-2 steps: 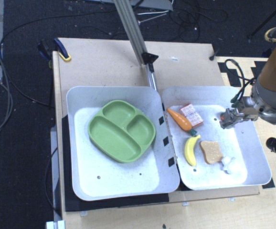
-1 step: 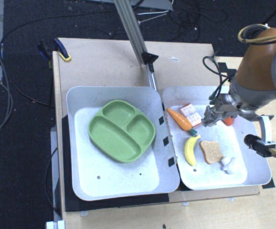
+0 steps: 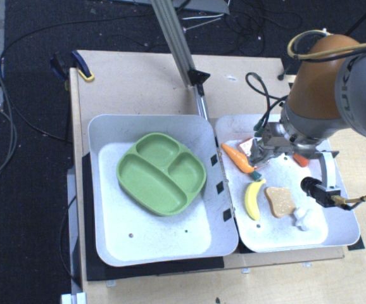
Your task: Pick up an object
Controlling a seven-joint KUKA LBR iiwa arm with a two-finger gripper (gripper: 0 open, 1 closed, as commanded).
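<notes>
Orange and tapered, the carrot [image 3: 238, 158] lies in the right bin [image 3: 341, 236] near its upper left part, its long axis running from about 10 o'clock to 4 o'clock, with the lower end just under the gripper [image 3: 263, 152]. At 6 o'clock from it a yellow banana [image 3: 252, 199] lies almost upright in the view, long axis roughly 12 to 6 o'clock, and just beside that, at 3 o'clock, sits a slice of toast [image 3: 280, 201]. A small white object [image 3: 302, 218] rests at about 4 o'clock from the toast. The grey arm [image 3: 335, 87] reaches in from 3 o'clock, its orange band bulging above the wrist, and bends down so the gripper hangs over the upper left of the right bin, close to the carrot. Whether the gripper is open or closed cannot be told; it is dark and cluttered with cabling. A red item [image 3: 301, 161] is partly hidden by the wrist. The left bin [image 3: 107, 233] holds a green divided plate [image 3: 161, 173]
</notes>
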